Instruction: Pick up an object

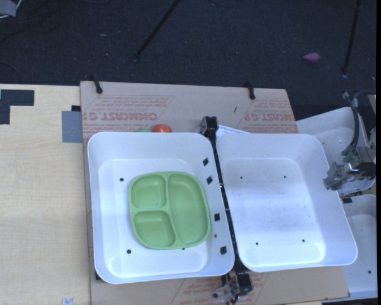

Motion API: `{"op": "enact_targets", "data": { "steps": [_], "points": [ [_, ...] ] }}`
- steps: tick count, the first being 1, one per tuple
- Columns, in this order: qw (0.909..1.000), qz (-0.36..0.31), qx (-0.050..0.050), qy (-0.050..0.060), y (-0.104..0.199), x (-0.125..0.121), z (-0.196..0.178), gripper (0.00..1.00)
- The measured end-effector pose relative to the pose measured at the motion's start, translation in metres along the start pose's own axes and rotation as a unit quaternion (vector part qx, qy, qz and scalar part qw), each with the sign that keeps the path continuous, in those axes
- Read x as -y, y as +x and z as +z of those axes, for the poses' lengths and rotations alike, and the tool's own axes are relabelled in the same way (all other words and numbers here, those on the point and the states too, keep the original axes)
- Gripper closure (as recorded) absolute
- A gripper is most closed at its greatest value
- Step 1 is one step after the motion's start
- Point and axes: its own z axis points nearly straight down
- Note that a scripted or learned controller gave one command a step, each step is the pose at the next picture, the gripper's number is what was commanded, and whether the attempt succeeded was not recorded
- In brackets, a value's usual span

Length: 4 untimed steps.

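Currently green divided plate (169, 210) lies flat in left bin (108, 170), near centre. Gripper (343, 176) sits at right bin (330, 164) outer rim, well apart from plate; can't tell its state.

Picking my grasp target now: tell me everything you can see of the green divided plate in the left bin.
The green divided plate is pale lime, plastic-looking, a rounded square with three compartments: two smaller ones on its left side, one long one on its right. It lies flat, right side up, slightly rotated, on the floor of the left bin, nearer the divider side. All three compartments look bare. Nothing but the bin floor touches it.
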Motion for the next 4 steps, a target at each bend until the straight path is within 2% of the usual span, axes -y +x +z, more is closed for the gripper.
{"op": "enact_targets", "data": {
  "steps": [2, 3, 4],
  "points": [
    [1.0000, -0.001, -0.002, 0.003, 0.108, -0.032, 0.032, 1.00],
    [1.0000, -0.001, -0.001, 0.002, 0.152, -0.049, 0.026, 1.00],
    [1.0000, -0.001, -0.001, 0.002, 0.198, -0.075, 0.037, 1.00]
  ]
}}
